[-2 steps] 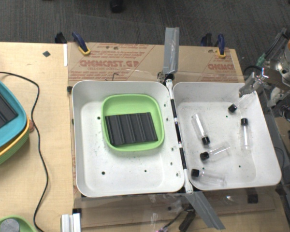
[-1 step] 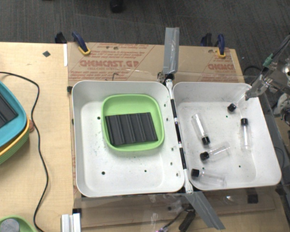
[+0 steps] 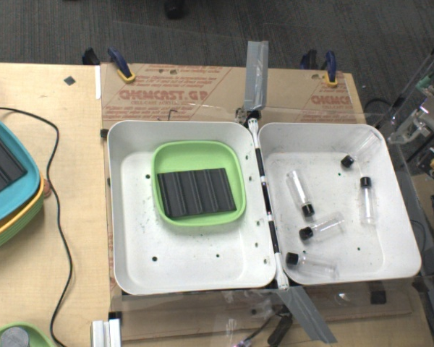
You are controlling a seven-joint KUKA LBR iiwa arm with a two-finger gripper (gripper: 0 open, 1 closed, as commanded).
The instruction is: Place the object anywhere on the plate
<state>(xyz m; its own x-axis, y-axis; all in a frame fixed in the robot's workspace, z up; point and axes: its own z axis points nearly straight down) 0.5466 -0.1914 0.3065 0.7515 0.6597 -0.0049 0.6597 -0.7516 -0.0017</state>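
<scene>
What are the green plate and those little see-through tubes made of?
The green plate looks like smooth plastic: one even colour, soft rounded rim, slight shine. The dark ribbed pad on it seems matte rubber or foam, though that's hard to tell. The little tubes look like clear plastic or glass, since the white bin shows through them; their black caps are probably plastic.

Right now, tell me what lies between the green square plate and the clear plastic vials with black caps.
In the camera view, the two bins' adjoining white walls separate the green square plate from the clear vials.

"CHEMCAST GP" on cardboard sheet (image 3: 202, 92)
</scene>
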